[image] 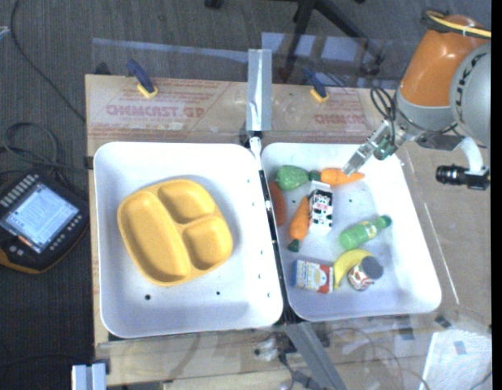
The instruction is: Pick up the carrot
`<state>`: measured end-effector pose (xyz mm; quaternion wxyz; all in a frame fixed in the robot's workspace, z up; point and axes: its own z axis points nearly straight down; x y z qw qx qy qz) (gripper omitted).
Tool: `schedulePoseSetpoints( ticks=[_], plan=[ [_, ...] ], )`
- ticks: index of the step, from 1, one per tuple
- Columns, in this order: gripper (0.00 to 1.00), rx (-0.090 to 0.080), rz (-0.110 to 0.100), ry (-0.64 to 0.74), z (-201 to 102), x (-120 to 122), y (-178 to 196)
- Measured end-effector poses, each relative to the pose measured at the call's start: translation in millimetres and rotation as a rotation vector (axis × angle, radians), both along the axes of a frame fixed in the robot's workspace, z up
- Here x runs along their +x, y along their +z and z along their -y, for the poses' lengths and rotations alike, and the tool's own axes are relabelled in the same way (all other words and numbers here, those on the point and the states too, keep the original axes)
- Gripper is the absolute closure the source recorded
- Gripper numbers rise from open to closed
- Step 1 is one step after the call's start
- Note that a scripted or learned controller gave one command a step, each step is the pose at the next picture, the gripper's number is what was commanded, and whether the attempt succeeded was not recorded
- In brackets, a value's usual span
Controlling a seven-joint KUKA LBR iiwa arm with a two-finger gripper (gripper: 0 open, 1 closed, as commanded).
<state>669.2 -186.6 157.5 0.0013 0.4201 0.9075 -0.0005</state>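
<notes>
Two shallow white bins sit side by side on a bench, seen from above at a slant.

The left bin (113, 299) holds one thing: a yellow plate (176, 229) with three compartments, lying slightly left of the bin's middle.

The right bin (413, 266) is crowded. Along its left wall lies one thin reddish-orange sausage-like piece (277, 203). Next to it, at the top, is one green leafy vegetable (292, 177). Below that lies one orange carrot (300, 218), tilted, its thick end up toward the green vegetable and its narrow end near the bin's middle. Just right of it, touching or nearly so, stands one small white carton with black cow patches (320, 207). Lower down is one small juice box, blue and red (312, 275), and beside it one yellow banana (351, 263) curving around one small round can (364, 275). Above the banana lies one green bottle (364, 231), on its side.

At the top of this bin is a second orange carrot-like piece (342, 175) with a green end. The gripper (358, 166), on the single grey and orange arm reaching in from the right, is down at this piece's right end, its fingers closed around it.

Outside the bins, far left, one handheld control pendant (36, 218) lies on the floor.
</notes>
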Motion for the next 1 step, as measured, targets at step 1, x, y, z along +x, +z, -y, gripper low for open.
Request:
schedulePoseSetpoints(
  ticks=[1],
  plan=[
    [1.0,0.002,-0.002,0.241,-52.6,-14.7,-6.1]
  ],
)
